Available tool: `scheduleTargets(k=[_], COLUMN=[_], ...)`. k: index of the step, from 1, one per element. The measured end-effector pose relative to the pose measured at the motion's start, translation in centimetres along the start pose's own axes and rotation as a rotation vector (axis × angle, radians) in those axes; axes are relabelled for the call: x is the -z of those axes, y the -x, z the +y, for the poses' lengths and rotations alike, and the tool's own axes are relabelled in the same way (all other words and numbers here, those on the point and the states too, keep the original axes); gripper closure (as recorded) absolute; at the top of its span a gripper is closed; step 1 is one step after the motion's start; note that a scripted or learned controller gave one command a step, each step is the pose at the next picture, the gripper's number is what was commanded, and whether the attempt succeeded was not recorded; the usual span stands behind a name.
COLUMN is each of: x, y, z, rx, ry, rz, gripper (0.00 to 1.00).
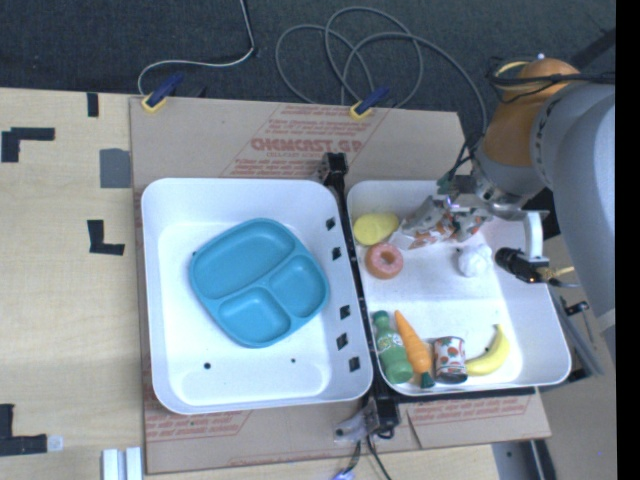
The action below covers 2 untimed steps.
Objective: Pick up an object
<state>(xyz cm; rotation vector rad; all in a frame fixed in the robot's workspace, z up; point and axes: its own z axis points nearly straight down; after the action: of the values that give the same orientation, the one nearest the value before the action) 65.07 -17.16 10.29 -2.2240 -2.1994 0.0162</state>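
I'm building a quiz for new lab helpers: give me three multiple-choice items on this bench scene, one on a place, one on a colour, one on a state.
1. Where does the banana lie?
A. In the left bin
B. At the near right corner of the right bin
C. On the cardboard

2. What colour is the divided plate?
A. Blue
B. Red
C. Yellow

3. How does the carrot lie?
A. Standing upright, apart from everything
B. Flat, beside the green bottle
C. On top of the plate

Answers:
1 B, it lies by the small can at that corner.
2 A, it is light blue against the white left bin.
3 B, it lies flat along the bottle's side.
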Motion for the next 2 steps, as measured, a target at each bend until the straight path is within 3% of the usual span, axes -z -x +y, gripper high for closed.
scheduleTargets(k=[1,2], x=[-0.1,1.6], y=[-0.6,-0.9], z=[0.5,1.6], rx=[-0.003,0.012], ry=[-0.01,0.042], rz=[0.0,-0.013], gripper=[0.0,1.0])
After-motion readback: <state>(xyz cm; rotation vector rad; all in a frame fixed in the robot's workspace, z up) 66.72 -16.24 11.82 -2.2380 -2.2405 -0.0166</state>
